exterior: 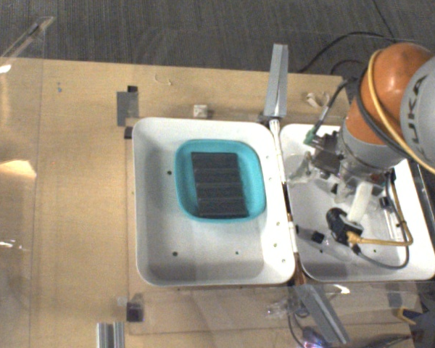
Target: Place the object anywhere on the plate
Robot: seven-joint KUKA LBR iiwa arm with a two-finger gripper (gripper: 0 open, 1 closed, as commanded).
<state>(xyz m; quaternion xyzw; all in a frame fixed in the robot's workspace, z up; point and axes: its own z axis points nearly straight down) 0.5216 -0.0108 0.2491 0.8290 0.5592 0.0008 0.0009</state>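
Observation:
A teal, rounded-square plate (255, 183) lies in the left white bin (156, 245). A black ribbed rectangular object (219, 185) rests flat on the plate, about at its middle. My gripper (311, 165) hangs over the upper left part of the right bin (420, 263), close to the wall between the two bins. It is well apart from the plate and the black object. The arm's grey body and orange band cover much of the right bin.
A small black piece (317, 236) lies on the right bin's floor near its left wall. A grey bar (278, 82) stands behind the bins where they meet. Bare wooden bench (58, 194) stretches to the left.

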